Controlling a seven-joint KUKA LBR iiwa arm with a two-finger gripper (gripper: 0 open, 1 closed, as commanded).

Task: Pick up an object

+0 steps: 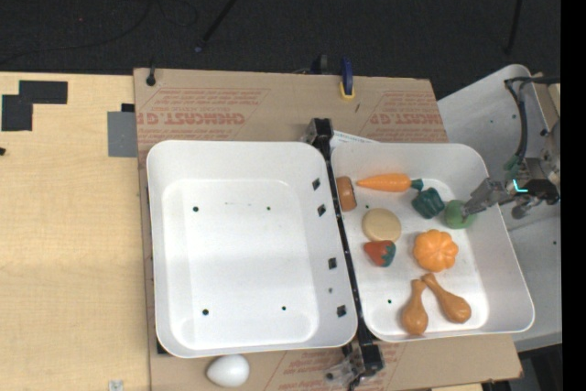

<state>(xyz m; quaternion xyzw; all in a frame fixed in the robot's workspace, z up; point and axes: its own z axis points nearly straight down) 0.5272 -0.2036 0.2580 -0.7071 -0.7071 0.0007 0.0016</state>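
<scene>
high slanted view over both bins (240, 162)

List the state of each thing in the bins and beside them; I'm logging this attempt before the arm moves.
carrot: lying flat in the right bin, untouched
pumpkin: upright in the right bin
two drumsticks: lying side by side, touching
beige round piece: lying flat
red-and-green piece: lying beside the beige one
green piece: at the pincer's tip, grip unclear
white egg: on the cardboard, outside the bins

Glossy white plastic bins (183, 169) sit on matt brown cardboard (238, 110) over pale wood (64, 243).
</scene>
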